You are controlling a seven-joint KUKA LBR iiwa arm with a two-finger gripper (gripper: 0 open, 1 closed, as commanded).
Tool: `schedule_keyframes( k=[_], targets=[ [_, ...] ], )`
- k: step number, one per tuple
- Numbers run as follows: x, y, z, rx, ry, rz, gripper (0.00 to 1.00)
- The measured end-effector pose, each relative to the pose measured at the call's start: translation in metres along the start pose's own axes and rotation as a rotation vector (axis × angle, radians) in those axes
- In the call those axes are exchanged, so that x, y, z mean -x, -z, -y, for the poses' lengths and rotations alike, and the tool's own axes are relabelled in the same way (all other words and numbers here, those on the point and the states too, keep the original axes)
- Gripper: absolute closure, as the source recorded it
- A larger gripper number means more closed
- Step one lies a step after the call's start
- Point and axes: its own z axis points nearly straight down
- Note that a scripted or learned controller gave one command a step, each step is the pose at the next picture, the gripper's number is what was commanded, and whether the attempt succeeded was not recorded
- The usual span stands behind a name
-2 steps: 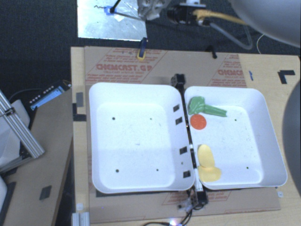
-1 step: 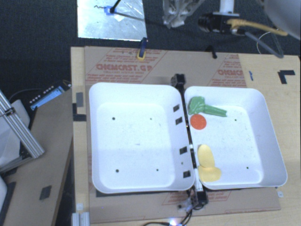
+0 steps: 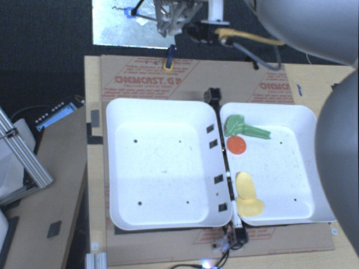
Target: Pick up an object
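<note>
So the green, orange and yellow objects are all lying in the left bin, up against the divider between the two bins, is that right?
Not quite: they lie in the right bin, not the left. The camera view shows the green object, the orange object and the yellow object along that bin's left side, up against the divider between the two bins.

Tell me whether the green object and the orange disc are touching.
Apart. The camera view shows a thin strip of white bin between the green object and the orange disc.
</note>
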Motion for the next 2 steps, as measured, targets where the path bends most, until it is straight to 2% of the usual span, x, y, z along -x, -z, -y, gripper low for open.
schedule_keyframes(
  k=[1,2],
  targets=[
    [0.002,0.042,0.011,0.003,-0.002,-0.002,1.0],
    [0.048,0.031,0.036,-0.002,-0.007,0.0,1.0]
  ],
)
